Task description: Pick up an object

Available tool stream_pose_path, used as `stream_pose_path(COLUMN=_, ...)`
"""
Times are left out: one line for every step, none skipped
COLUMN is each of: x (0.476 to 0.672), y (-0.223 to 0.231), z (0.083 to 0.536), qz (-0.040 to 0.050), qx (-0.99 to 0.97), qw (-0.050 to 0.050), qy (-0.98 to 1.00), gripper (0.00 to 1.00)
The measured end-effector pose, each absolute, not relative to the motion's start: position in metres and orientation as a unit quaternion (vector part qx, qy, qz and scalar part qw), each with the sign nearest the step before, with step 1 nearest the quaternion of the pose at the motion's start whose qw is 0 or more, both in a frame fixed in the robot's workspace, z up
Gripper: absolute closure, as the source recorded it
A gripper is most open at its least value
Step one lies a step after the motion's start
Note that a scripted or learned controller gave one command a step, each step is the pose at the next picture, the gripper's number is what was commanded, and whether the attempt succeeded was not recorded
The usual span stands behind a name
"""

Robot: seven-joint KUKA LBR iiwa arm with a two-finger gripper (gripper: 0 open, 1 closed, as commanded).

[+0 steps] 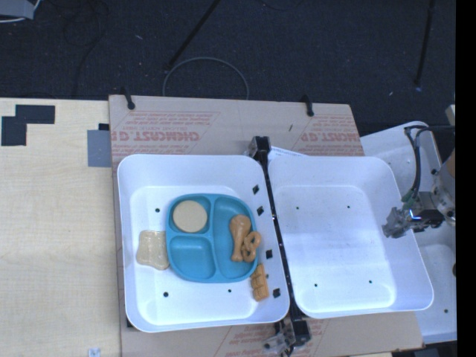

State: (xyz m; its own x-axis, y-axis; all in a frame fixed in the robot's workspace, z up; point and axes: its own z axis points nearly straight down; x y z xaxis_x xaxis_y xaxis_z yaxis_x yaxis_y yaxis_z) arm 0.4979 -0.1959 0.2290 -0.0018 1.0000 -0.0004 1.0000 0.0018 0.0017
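Two bins sit side by side; the left bin (141, 199) holds a blue tray (195, 259) carrying a round cracker (189, 216) and a pretzel (244, 238). Right of that tray, the gripper (396, 224) hangs at the right bin's (335, 236) outer edge, holding nothing; its opening I cannot tell. Reaching has barely begun; next comes travel leftward and descent.

Blue tray (195, 262) holds round cracker (189, 216), pretzel (244, 238); toast (152, 249), nugget (259, 282) beside tray.
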Motion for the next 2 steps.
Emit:
stream_pose_path(x=0.499, y=-0.197, z=0.263, qz=0.0003, qx=0.707, qw=0.001, qy=0.708, gripper=1.0)
stream_pose_path(x=0.5, y=-0.14, z=0.265, qz=0.0002, qx=0.705, qw=-0.002, qy=0.709, gripper=1.0)
